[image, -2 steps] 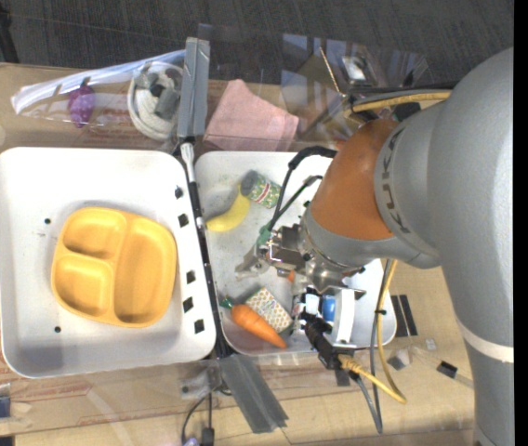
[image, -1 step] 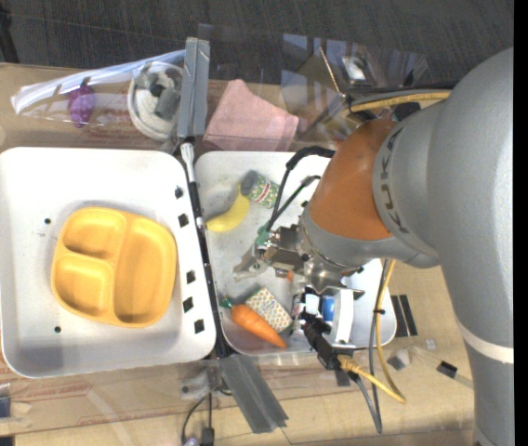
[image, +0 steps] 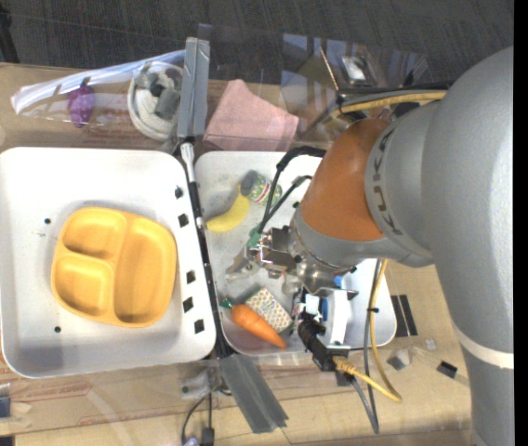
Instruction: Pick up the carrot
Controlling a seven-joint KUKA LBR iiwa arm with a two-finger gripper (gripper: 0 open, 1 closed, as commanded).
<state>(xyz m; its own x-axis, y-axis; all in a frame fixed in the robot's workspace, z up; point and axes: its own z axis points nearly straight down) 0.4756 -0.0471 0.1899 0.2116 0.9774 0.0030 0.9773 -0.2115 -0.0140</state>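
— Two bins; where's the arm (image: pixel 403 184)?
— Reaching from the right, bent low over the right bin (image: pixel 210 240), orange band leftward.
— And the gripper (image: pixel 278 254)?
— Buried under the wrist; open or closed, I can't tell.
— The carrot (image: pixel 257 326)?
— Lying at that bin's near edge, beside a patterned block (image: pixel 270 307), nothing gripping it.

The orange tapered carrot (image: pixel 258 326) lies in the right shallow white bin (image: pixel 210 249) at its near edge; the yellow divided plastic tray (image: pixel 115 266) sits in the left shallow white bin (image: pixel 22 249).
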